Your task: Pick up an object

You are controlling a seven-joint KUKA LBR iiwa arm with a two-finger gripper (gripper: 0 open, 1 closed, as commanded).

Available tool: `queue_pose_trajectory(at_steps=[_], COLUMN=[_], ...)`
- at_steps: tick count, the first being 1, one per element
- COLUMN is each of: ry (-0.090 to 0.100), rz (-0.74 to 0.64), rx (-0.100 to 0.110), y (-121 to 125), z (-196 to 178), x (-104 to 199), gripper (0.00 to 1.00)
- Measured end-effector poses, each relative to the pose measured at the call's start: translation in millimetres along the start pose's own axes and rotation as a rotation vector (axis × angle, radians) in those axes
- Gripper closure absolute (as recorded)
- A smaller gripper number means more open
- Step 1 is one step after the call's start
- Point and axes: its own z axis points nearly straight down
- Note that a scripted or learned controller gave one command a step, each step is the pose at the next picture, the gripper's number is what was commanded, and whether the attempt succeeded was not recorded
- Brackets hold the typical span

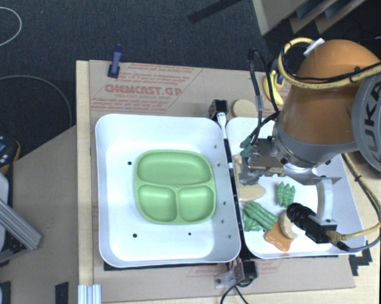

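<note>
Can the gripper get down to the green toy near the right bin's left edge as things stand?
Probably yes. The green toy lies uncovered in the right bin, just below the gripper, with only an orange piece close beside it, which might crowd the fingers.

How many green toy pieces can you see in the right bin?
2 in sight. One green piece lies mid-bin, just below the arm. The other green piece lies near the bin's left wall, beside an orange piece. The arm covers much of the right bin, so more may be hidden.

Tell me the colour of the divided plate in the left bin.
Light green; the divided plate shows plainly in the camera view.
</note>
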Motion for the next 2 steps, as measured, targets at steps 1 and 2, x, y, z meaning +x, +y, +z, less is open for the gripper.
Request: queue_pose_trajectory(at_steps=[1, 2], ry=[0.0, 0.0], rz=[0.0, 0.0], rx=[-0.002, 0.004], y=[0, 0], z=[-3, 24], x=[23, 71], gripper=[1.0, 1.0])
